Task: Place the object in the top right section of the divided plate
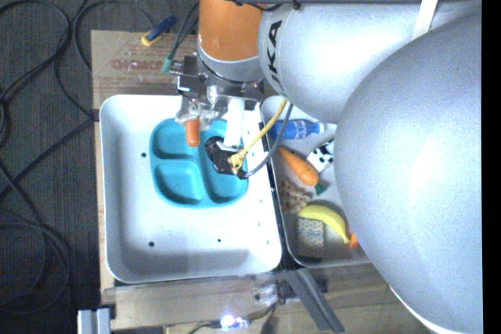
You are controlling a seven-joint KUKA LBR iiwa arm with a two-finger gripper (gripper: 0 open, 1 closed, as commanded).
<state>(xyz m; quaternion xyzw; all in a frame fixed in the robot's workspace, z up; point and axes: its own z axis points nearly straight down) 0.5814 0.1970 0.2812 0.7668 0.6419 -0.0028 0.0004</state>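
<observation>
Near edge: banana (pixel 327 220) and carrot (pixel 298 166) are lying in the right bin (pixel 291 246). Farther in, blue divided plate (pixel 192 168) is sitting in the left bin (pixel 141 231). Claw (pixel 194 121) is hovering over the plate's upper edge, pinching a small orange object (pixel 192 133).

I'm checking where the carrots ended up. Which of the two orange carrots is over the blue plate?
The small carrot at the gripper, above the blue plate in the left bin. The bigger carrot lies in the right bin, beside the banana.
</observation>
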